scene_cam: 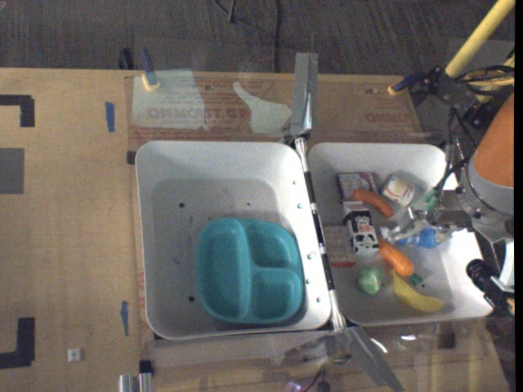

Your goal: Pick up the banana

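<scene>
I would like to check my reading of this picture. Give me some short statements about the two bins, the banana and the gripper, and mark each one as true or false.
1. The banana lies in the right bin. True.
2. The teal tray sits in the right bin. False: it sits in the left bin.
3. The gripper holds the banana. False: the banana lies on the bin floor, nearer the front edge, apart from the gripper.
4. An orange carrot lies just above the banana in the view. True.
5. A small green item lies to the left of the banana. True.
6. The banana rests inside the tray. False: no item lies in the tray's compartments.
</scene>
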Controlling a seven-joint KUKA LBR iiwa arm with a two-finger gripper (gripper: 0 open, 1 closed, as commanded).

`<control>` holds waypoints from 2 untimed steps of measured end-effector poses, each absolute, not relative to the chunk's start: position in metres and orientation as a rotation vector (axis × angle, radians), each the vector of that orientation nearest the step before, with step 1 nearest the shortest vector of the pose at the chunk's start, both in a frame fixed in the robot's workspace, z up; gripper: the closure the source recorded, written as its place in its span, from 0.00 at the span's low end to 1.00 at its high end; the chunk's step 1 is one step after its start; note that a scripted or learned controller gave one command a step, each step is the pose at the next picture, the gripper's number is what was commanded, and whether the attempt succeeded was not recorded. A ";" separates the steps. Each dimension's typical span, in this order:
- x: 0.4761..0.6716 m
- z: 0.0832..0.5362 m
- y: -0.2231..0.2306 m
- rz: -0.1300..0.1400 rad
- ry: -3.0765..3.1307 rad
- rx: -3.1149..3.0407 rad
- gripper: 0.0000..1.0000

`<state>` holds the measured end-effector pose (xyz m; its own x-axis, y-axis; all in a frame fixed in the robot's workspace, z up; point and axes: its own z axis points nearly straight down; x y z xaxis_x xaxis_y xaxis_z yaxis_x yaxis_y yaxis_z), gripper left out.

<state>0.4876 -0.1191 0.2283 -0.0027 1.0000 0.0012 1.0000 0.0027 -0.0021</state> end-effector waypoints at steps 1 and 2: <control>0.479 0.097 -0.155 0.000 -2.215 -2.228 0.00; 0.482 0.089 -0.100 -0.006 -2.316 -2.137 0.00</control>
